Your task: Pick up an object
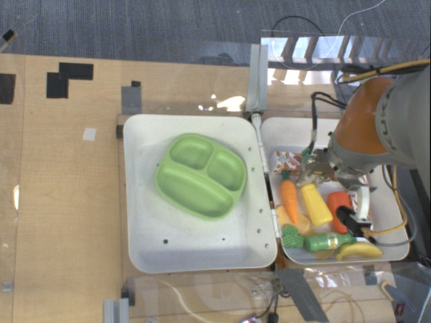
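Claw [316,172] sits low in the right bin [390,210], over the upper end of the toy pile; from up here I can't tell how it's set or whether it has anything.

Just below it is a yellow bottle [316,204], lying tilted, with a carrot [289,199] just beside on the left. Both look like light, hard plastic toys: stiff, smooth, likely slippery and prone to roll. I'd take either one across its middle, jaws square to the long axis.

A snack packet [285,160] lies up by the bin's top left corner; flat and crinkly, poor to pinch. A red piece [339,200], green bottle [328,242] and banana [359,251] crowd the lower part, touching one another.

Room is tight: the carrot lies near the left wall and things are packed close. Open floor shows at the right side of this bin.

The left bin [141,241] holds a green divided plate [201,174], with bare floor all round.
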